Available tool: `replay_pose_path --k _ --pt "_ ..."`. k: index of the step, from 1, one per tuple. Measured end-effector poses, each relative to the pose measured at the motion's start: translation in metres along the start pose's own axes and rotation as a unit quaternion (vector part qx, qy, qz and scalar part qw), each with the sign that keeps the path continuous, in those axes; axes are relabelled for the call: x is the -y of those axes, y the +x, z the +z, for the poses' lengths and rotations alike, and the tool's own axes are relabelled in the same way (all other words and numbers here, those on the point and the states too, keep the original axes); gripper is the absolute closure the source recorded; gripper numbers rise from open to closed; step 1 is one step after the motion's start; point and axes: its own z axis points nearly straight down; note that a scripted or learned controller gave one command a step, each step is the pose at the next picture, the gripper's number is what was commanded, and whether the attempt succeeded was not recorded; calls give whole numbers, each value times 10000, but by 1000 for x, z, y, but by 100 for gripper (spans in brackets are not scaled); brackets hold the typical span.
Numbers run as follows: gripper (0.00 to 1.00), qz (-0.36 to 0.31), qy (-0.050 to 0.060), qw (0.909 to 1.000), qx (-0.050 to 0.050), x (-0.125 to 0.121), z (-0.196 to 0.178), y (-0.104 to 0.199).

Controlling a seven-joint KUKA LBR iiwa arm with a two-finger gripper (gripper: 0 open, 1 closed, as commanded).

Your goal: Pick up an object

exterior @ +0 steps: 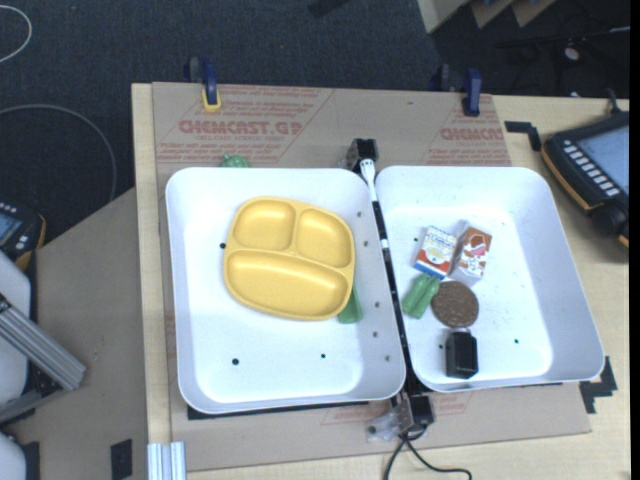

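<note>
Closest to the lens, a black cable [405, 446] trails off the near edge of a brown board [250, 118] printed with red lettering. The board lies flat on the pale wooden table [100, 268], and two blue clamps [208, 83] hold its far edge. Two shallow white bins sit side by side on the board, their inner rims touching along a black strip [378, 233].

The left bin [190, 298] holds a yellow divided plate [290, 258] with three compartments, lying flat, right side up, toward the bin's far half. A green piece [349, 310] pokes out from under the plate's near right edge; most of it is hidden, so I cannot tell what it is.

The right bin [560, 268] holds the smaller candidates for picking, clustered left of its middle. A blue-and-white carton [435, 251] and a red-and-white carton [473, 253] lie just beside each other, apparently touching. Nearer the camera, a green stick-shaped item [420, 295] lies tilted, its near end toward the bin's left wall. A brown round disc [455, 304] sits just beside its right side, close under the cartons. A small black block [461, 354] lies nearer still, just apart from the disc and close to the bin's near rim.

Beyond the left bin, a small green object [234, 161] rests on the board. A dark handheld pendant with an orange rim [598, 168] lies at the table's right edge.
</note>
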Motion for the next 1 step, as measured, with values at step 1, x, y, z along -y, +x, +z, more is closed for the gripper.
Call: replay_pose_path --k 1 --pt "100 -21 136 9999 -66 31 104 9"
